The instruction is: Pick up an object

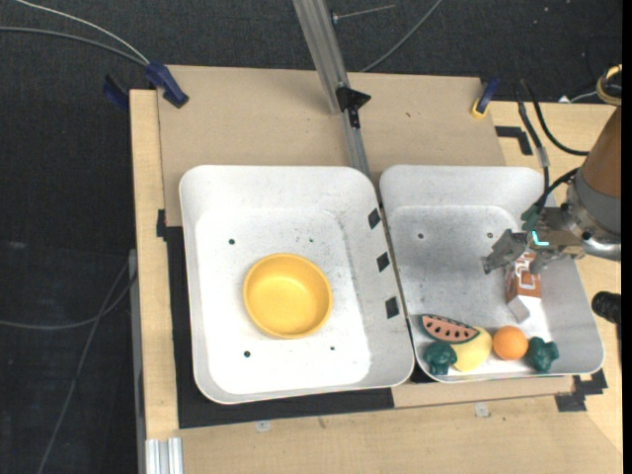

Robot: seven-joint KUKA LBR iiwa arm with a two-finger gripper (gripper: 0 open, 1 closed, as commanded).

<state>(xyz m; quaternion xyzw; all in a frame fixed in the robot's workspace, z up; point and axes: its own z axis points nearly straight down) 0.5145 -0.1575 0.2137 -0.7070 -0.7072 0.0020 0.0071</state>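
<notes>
Tan board over dark carpet carries our two white bins. We see a yellow bowl [287, 293] low in the left bin [212, 200]. At the frame's right, our gripper [520, 265] hangs over the right bin [444, 191], jaws clenched on a small brown object [526, 281]. Along that bin's lower edge lie a watermelon slice [450, 328], a yellow fruit [474, 350], an orange [510, 344] and two green pieces [439, 357].
</notes>
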